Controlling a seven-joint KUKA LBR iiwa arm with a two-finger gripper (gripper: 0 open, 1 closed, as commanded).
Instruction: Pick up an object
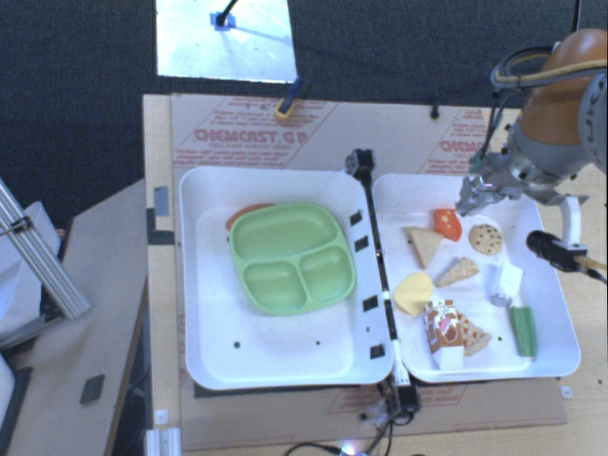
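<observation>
The right bin (560,345) holds several toy foods: a red tomato piece (447,223), a round cookie (485,238), a tan wedge (424,245), a small sandwich slice (458,272), a yellow round piece (413,293), a pizza slice (449,326), a green stick (522,331) and a white piece (505,280). My gripper (472,198) hangs over the bin's far edge, just above and right of the tomato piece. Nothing shows between its fingers.
The left bin (209,350) holds a green divided tray (290,257) with an orange-red object (245,214) tucked under its far-left corner. A black clamp bar (372,255) runs between the bins. A black part (551,248) of the arm juts over the right bin's right side.
</observation>
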